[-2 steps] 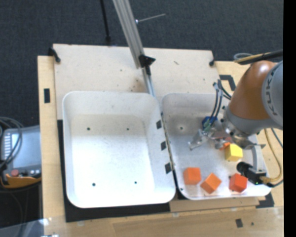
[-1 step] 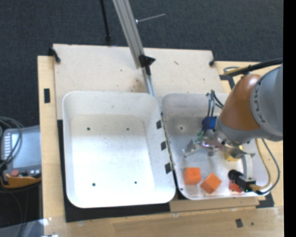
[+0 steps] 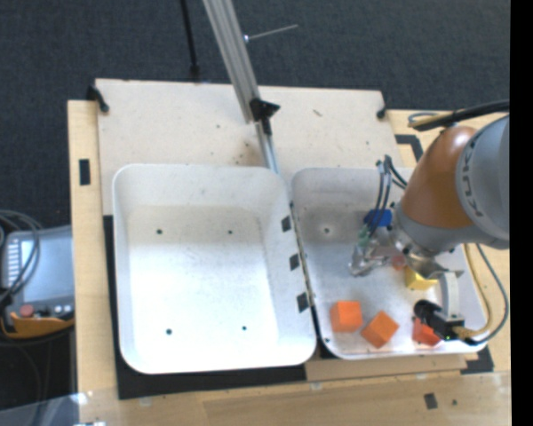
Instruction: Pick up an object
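Claw (image 3: 366,261) low inside right bin (image 3: 324,193), nothing visibly held; whether open or closed: cannot tell. Two orange blocks (image 3: 346,315) (image 3: 381,328) near bin's front wall, yellow piece (image 3: 419,280) beside arm. Judged: pickup not yet done.

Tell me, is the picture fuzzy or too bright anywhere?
In the camera view, the whole picture is a bit soft; the left bin looks very bright, nearly washed out; the orange blocks stay easy to see; the gripper is small and blurry, so its shape is hard to make out; the carpet around the bench is dark.
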`<action>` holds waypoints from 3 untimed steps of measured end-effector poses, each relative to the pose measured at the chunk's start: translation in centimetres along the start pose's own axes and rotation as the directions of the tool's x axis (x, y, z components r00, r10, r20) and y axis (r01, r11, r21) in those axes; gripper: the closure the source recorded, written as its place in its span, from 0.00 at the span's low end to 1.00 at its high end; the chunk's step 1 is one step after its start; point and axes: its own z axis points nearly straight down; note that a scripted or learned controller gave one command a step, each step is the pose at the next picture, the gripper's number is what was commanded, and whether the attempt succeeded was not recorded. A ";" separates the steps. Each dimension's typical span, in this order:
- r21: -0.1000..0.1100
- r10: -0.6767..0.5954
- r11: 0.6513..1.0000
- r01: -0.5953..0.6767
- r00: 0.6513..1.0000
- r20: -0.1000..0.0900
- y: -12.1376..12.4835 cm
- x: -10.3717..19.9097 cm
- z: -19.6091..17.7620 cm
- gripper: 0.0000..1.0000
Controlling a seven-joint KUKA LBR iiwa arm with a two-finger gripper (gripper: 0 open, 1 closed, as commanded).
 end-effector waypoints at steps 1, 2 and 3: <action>-0.001 -0.003 1.000 0.003 1.000 0.001 -0.8 0.0 -5.2 1.00; -0.002 -0.012 1.000 0.012 1.000 0.001 -0.5 0.0 -9.5 1.00; -0.002 -0.013 1.000 0.013 1.000 0.001 -0.3 -0.1 -13.1 1.00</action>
